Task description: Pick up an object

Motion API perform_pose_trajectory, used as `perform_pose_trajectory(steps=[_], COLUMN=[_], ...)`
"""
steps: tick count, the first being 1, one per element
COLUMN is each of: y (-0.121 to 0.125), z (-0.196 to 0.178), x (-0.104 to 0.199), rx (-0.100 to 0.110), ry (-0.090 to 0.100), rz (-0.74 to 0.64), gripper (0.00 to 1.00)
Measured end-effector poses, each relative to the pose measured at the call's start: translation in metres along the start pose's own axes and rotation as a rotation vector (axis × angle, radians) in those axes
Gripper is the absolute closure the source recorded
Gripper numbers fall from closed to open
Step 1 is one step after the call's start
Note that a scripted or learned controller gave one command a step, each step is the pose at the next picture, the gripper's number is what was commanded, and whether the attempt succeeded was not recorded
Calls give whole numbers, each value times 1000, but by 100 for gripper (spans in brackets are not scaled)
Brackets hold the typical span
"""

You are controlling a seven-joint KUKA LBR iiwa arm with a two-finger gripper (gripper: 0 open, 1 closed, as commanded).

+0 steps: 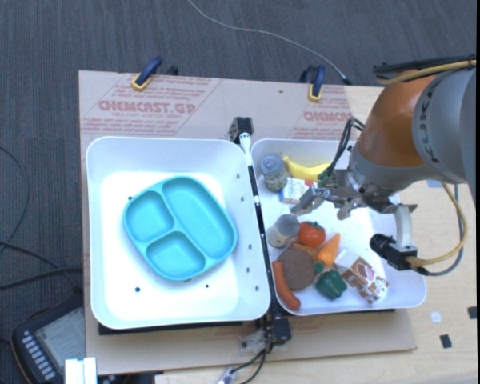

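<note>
Two shallow white bins sit side by side on a flat sheet of brown cardboard (184, 106) with red printed letters, and two clamps, blue with yellow tips (147, 72), pinch its far edge. The cardboard lies on a dark grey carpet floor (56, 30), where a thin pale cable (224, 18) curls across and black cables run down the left side. The left white bin (112, 294) holds a light blue plastic plate with three sections (179, 226), resting near its middle. The right white bin (412, 294) is full of toy food: a yellow banana (304, 168) at the far side, a small round jar with a grey lid (270, 165) just beside it, a tan cup-like can (283, 230), a red tomato (310, 234), an orange carrot (329, 249), a round brown patty (297, 269), a reddish sausage (285, 288) along the near wall, a green pepper (331, 284) and a small printed box (365, 278). The grey arm with an orange band (400, 126) reaches in from the right, and its metal two-finger gripper (324, 200) hangs low over the right bin, between the banana and the tomato (I cannot tell if it is open or closed, or touching anything). A dark gadget with buttons (44, 346) lies on the floor at the near left corner.
</note>
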State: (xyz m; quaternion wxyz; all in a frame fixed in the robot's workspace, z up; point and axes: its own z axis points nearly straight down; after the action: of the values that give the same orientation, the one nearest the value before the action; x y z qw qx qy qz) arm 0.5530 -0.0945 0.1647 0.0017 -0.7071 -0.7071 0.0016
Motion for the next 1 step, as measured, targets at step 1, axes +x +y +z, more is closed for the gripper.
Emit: perform_pose_trajectory(steps=[1], y=[3], z=[39], x=[-3], rx=[-5], ry=[-1], rz=[0], gripper=[0])
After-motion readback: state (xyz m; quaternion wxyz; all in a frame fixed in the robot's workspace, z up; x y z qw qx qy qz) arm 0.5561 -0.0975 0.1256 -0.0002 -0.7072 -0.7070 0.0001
